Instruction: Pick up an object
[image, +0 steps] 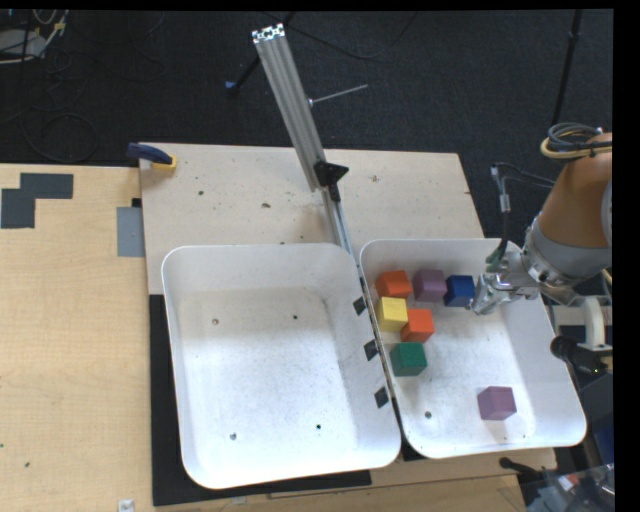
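The right bin (540, 425) holds several cubes. An orange cube (393, 284), a yellow cube (393, 311), a second orange cube (417, 324) and a green cube (408, 357) cluster near its left wall. A purple cube (430, 284) and a blue cube (459, 290) sit at the back. Another purple cube (496, 402) lies alone toward the front right. My gripper (487, 297) hangs low just right of the blue cube, close to it or touching it. Nothing shows between its fingers.
The left bin (200, 275) sits beside the right one, split from it by a wall with black clips (368, 349). A slanted aluminium bar (297, 115) rises behind the bins. A blue and yellow clamp (152, 155) lies at the bench's back left.
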